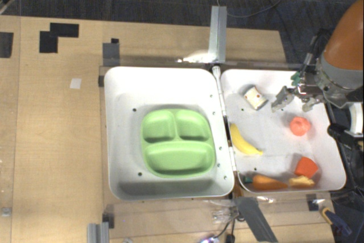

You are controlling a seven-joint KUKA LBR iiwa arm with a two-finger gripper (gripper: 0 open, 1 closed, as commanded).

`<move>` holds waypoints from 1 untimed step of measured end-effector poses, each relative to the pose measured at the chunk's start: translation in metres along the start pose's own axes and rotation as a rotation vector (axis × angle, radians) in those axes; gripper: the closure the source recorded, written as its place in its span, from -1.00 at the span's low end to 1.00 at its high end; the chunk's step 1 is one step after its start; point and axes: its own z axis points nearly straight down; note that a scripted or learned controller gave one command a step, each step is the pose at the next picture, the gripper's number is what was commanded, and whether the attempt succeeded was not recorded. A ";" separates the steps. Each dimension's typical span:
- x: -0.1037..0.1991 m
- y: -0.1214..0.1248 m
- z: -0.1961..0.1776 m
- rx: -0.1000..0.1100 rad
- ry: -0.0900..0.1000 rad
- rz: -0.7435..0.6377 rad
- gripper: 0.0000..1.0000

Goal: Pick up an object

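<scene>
My metal jaws hang spread, holding nothing, above the smooth white bin, near a round pink ball.

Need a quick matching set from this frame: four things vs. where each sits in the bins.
Things:
1. green tray
2. banana
3. carrot
4. orange block

Places:
A. right bin, front edge
B. left bin, middle
C. right bin, against the left wall
D. right bin, front right corner area

Pairs: 1-B, 2-C, 3-A, 4-D
</scene>
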 end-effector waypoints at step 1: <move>0.018 0.068 0.062 0.000 0.000 0.088 -1.00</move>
